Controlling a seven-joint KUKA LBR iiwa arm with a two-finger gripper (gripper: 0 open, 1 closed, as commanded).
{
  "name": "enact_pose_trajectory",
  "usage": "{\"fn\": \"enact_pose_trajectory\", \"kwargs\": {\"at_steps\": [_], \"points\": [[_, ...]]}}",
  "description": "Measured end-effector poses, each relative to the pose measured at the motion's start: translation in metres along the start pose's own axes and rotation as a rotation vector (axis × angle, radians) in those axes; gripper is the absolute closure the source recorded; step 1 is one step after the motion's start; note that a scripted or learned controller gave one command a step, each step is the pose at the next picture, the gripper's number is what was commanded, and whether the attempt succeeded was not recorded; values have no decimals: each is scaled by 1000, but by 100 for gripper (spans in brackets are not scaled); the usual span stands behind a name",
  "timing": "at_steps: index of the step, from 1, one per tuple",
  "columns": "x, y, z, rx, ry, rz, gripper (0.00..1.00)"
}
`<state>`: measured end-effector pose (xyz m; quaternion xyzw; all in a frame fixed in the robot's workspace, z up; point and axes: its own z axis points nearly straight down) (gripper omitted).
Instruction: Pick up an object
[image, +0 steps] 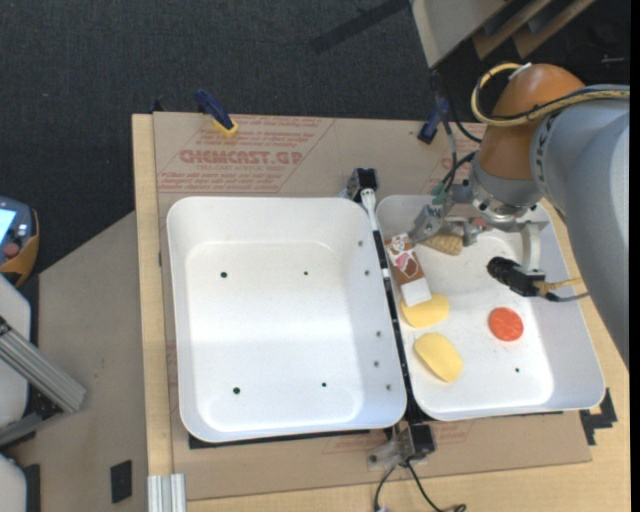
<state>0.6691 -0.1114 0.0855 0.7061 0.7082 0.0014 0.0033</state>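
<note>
My gripper is low over the back left part of the right bin. A small tan piece lies right under its tip, touching or nearly touching it. A brown and white packet lies by the bin's left wall. In front of it are a white block, a yellow lump and a second yellow lump. A red-orange disc rests toward the right.
The left bin stands beside the right one, their walls meeting along a black divider. Both sit on a brown board held by blue clamps at the back. The grey arm comes in from the right.
</note>
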Motion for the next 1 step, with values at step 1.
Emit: {"fn": "enact_pose_trajectory", "kwargs": {"at_steps": [1], "points": [[78, 2, -45, 10, 50, -17, 0]]}}
